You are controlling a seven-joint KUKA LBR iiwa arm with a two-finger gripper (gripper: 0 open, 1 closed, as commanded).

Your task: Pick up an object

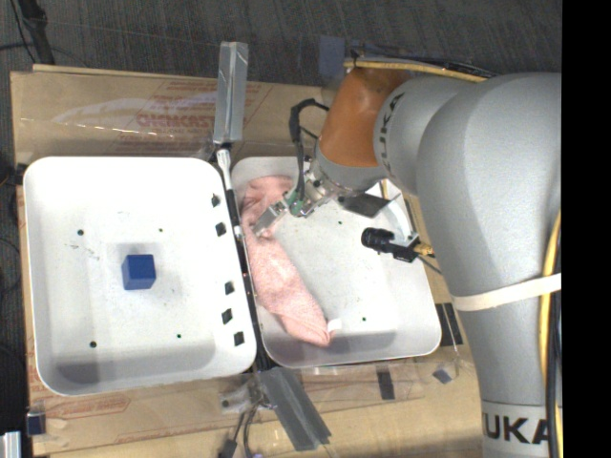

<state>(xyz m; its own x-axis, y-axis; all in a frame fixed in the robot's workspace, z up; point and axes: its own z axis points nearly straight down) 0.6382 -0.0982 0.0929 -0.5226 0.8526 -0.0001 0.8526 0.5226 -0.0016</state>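
A pink cloth (280,273) lies crumpled along the left side of the right bin (382,337), stretching from the back corner toward the front. My gripper (274,215) is low over the cloth's upper part, near the bin's back left corner, its metal fingers resting against the fabric. A small blue cube (139,271) sits in the left bin (57,198), left of centre. Nothing is lifted off the bin floor.
The grey arm with its orange band (353,122) covers the right bin's back and right side. A black cable plug (387,241) hangs over the right bin. A metal divider with black clips (229,256) separates the bins. Cardboard lies under the bins.
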